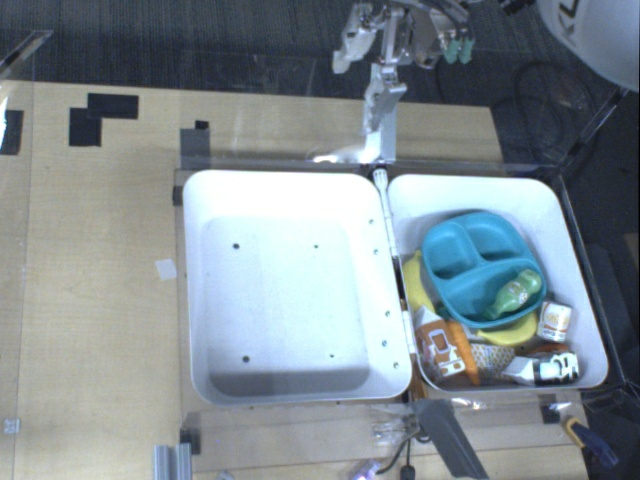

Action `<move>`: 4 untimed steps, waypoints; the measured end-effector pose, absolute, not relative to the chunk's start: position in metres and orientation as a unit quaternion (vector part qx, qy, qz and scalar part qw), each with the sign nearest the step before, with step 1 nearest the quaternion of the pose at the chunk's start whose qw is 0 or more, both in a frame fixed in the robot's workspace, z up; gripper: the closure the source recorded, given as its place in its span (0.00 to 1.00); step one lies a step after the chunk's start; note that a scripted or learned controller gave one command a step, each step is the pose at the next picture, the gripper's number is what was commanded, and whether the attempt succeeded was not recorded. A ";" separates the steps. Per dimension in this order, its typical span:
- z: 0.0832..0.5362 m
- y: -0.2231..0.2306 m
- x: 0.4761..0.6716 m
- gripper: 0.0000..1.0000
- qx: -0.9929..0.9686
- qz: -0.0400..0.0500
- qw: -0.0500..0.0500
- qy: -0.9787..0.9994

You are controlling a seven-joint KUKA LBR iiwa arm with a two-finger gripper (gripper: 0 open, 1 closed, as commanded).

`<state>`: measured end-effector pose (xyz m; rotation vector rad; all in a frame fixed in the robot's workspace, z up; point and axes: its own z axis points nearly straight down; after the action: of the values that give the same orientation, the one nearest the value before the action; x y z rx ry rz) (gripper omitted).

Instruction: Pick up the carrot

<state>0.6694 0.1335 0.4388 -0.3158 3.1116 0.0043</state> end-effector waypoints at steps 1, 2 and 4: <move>0.439 0.184 0.669 0.00 -0.228 0.001 0.007 0.974; 0.439 0.233 0.669 0.00 -0.325 0.001 0.007 0.946; 0.438 0.229 0.669 0.00 -0.527 0.000 0.007 0.850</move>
<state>0.6688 0.2287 0.4384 -1.6498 2.6579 0.0002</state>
